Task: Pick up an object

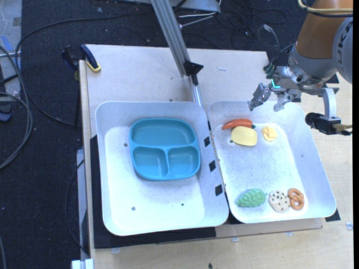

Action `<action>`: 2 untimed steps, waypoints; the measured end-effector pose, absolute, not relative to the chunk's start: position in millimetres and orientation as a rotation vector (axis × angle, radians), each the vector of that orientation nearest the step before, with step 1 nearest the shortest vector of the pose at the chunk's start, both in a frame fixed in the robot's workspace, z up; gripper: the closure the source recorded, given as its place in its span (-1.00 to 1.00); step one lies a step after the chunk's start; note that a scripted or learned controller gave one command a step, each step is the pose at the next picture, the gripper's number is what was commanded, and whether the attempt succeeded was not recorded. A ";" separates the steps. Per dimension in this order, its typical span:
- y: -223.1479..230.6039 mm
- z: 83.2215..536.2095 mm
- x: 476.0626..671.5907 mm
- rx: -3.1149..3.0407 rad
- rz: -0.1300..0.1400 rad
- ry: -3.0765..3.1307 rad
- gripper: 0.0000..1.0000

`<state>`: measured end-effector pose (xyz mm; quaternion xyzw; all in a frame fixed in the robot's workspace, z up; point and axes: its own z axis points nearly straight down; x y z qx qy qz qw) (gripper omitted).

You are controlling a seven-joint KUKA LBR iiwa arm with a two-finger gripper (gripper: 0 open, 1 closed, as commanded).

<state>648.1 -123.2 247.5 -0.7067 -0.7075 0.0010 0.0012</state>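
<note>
The right bin (314,167) holds several toy foods. A red carrot-like piece (237,123) lies above a yellow piece (245,136), with a small pale yellow piece (269,133) to their right. Near the bin's front lie a green leafy piece (250,198), a speckled cookie (278,201) and an orange pretzel (295,198). My gripper (270,98) hangs open above the right bin's far edge, up and to the right of the red piece, with nothing between its fingers.
In the left bin (112,206) sits a blue divided plate (165,148). A slanted metal pole (171,29) runs down to the gap between the bins. Cables lie on the dark floor at the left.
</note>
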 end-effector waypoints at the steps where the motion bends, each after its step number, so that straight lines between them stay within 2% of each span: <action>1: -123.2 249.3 648.8 -2.220 0.000 -2.223 -1.00; 2: -120.5 206.2 649.9 -2.219 0.005 -2.221 -1.00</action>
